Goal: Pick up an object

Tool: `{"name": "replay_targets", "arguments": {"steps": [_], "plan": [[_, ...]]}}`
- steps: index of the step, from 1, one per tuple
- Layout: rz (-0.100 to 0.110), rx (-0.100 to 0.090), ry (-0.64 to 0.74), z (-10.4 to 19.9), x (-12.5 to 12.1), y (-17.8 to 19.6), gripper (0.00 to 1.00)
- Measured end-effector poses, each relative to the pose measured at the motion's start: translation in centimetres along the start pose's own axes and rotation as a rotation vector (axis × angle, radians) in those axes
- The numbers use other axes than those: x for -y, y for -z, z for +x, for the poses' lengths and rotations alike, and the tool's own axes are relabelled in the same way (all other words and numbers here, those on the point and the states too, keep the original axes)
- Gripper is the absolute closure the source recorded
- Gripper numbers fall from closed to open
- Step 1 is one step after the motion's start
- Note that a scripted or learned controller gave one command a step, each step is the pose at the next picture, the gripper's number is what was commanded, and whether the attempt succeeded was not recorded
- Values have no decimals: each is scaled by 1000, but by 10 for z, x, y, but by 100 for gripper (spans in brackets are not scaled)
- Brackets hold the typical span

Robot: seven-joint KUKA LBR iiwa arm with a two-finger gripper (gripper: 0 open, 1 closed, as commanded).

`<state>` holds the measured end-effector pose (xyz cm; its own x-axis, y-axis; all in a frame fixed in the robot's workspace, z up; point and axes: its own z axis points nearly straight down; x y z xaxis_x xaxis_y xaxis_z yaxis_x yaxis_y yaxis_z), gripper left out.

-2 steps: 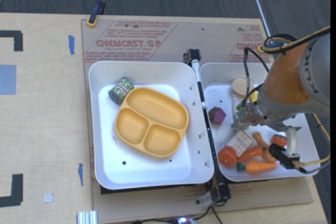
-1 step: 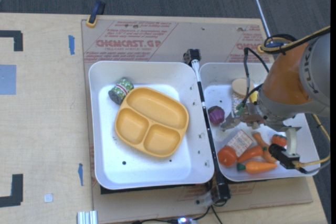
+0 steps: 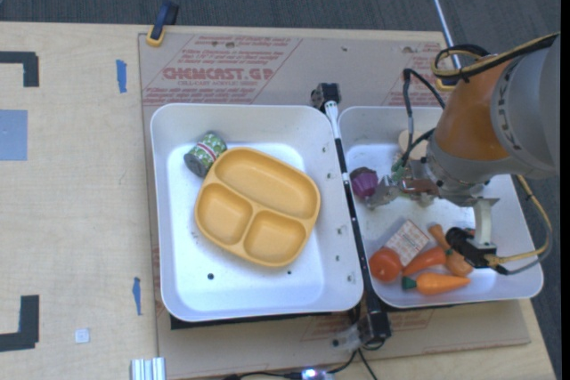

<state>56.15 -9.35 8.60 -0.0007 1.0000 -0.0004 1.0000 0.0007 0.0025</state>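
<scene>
My gripper hangs low over the middle of the right bin, under the grey arm with the orange band. A purple rounded object lies just left of it, close to or touching its tip; I cannot tell which. Toward the front of this bin lie an orange-red tomato-like ball, two orange carrots, and a small tan packet. The arm hides the back part of the bin.
The left bin holds a yellow divided plate and a small green-grey can on its side at the plate's upper left. A black divider rail runs between the bins. Cables trail along the right bin's right side.
</scene>
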Motion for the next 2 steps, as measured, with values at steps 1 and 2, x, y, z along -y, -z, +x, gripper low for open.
{"name": "replay_targets", "arguments": {"steps": [1, 2], "plan": [[0, 0, -1, -9, 41, 0, 0], [-7, 2, -2, -10, 39, 11, 100]]}}
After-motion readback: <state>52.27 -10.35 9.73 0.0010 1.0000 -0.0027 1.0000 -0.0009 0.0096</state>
